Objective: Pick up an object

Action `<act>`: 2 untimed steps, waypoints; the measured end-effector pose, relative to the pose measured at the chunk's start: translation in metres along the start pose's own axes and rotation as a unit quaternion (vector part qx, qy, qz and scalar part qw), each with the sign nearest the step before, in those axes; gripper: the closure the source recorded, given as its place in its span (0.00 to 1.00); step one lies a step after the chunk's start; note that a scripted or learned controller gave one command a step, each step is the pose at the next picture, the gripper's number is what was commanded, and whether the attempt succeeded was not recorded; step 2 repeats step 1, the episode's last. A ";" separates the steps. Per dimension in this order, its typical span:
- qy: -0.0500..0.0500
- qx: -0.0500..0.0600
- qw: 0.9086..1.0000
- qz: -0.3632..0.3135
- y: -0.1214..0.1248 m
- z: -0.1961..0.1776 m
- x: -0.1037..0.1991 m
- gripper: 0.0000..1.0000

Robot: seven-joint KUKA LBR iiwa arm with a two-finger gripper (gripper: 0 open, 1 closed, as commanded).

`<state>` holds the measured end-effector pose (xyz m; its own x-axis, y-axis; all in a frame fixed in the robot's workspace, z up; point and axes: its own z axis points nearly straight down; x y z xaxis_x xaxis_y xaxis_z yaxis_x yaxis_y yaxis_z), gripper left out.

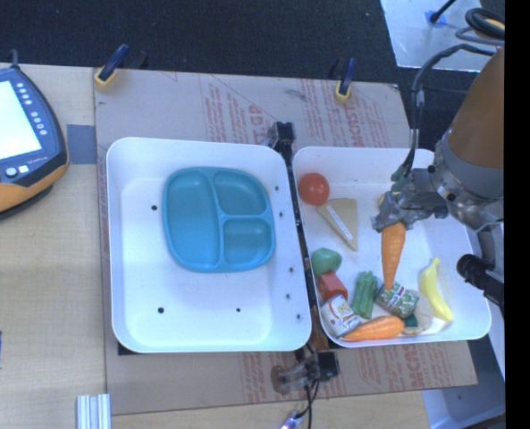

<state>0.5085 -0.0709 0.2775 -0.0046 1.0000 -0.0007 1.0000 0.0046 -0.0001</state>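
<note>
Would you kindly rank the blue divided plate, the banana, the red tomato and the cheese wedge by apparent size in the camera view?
1. Blue divided plate, by far the largest.
2. Banana and cheese wedge: these look much alike, so I would not rank them.
3. Red tomato, the smallest.

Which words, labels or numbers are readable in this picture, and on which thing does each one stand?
None can be read.
Cardboard sheet under the bins: rows of reddish print, too blurred to read.
Small packet in the right bin: printed label, too small to read.
Teach pendant: bright screen and buttons, with no legible characters.
</note>
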 end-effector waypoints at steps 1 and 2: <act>0.000 0.002 1.000 -0.001 -0.030 0.001 0.056 1.00; 0.000 0.002 1.000 -0.001 -0.030 0.001 0.056 1.00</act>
